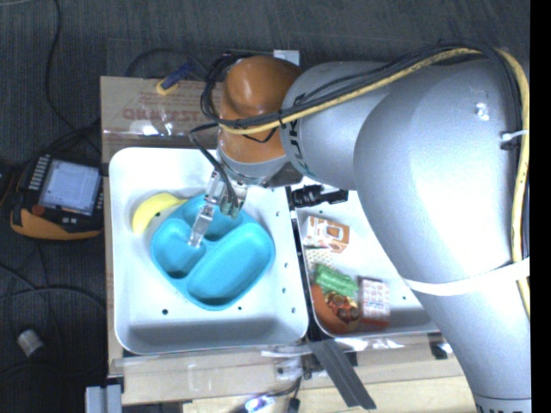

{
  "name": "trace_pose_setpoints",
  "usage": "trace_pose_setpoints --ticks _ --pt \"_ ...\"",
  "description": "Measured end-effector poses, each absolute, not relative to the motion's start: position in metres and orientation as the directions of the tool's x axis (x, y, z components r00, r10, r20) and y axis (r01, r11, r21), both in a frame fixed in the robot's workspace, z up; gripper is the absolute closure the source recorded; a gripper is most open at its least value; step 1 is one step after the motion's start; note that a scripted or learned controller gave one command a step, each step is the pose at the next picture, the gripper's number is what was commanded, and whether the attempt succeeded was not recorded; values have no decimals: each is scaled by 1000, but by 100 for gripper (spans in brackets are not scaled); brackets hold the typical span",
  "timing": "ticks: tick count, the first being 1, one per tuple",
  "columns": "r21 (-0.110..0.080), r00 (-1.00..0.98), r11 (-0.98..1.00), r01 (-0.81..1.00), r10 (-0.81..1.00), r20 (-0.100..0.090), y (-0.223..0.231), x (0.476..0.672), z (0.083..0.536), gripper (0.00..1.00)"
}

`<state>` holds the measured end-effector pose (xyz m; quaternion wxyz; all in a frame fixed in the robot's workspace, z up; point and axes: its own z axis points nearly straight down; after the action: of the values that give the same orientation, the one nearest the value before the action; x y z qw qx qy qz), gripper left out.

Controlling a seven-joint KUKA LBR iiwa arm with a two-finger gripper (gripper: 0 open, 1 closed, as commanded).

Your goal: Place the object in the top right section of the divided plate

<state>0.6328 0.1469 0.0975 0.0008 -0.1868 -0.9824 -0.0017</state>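
A blue divided plate [215,256] lies in the left white bin [129,317]. A yellow object [153,210] rests at the plate's upper left rim, partly against the bin floor. My gripper [209,213] hangs over the plate's upper middle, its fingers pointing down and to the left toward the divider. Nothing shows between the fingers, and the yellow object lies to their left, apart from them.
The right bin [405,321] holds several items: a small orange and white packet [327,233], a green packet [337,280], a red round thing [336,310] and a small patterned box [373,297]. The big grey arm covers the right side of the view.
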Motion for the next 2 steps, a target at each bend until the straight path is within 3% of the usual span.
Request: trace_pose_setpoints --ticks 2 --pt "3 -930 930 367 367 2 147 633 98 0"
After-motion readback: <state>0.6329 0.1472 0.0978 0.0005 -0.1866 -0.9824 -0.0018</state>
